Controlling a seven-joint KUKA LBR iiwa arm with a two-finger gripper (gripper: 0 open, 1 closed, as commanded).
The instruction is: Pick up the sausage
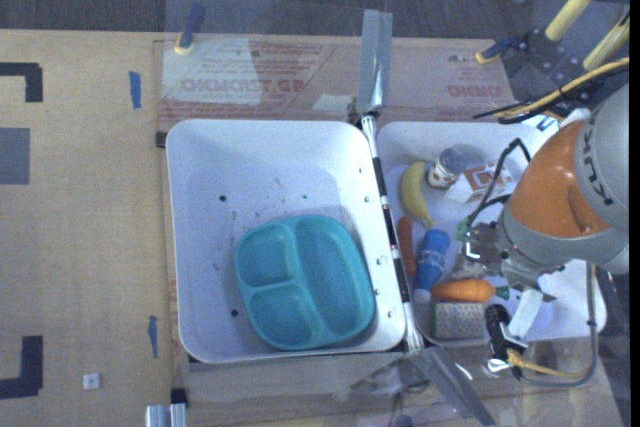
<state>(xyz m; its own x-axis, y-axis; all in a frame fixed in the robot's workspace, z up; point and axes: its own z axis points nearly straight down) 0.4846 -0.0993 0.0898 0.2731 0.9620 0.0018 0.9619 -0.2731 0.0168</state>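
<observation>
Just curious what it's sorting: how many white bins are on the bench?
2. The left bin holds a teal divided plate; the right bin holds the small items under the arm, which may hide others.

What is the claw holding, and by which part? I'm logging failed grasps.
Cannot be told: the claw is hidden under the grey arm's wrist. The reddish-brown sausage lies free by the right white bin's left wall.

The light is even and cool, a little dim, coming from above. Soft shadows lie inside the left bin (200, 175). The clear plastic sheet (270, 65) gives weak glare. The whole picture is slightly blurred and grainy.
</observation>
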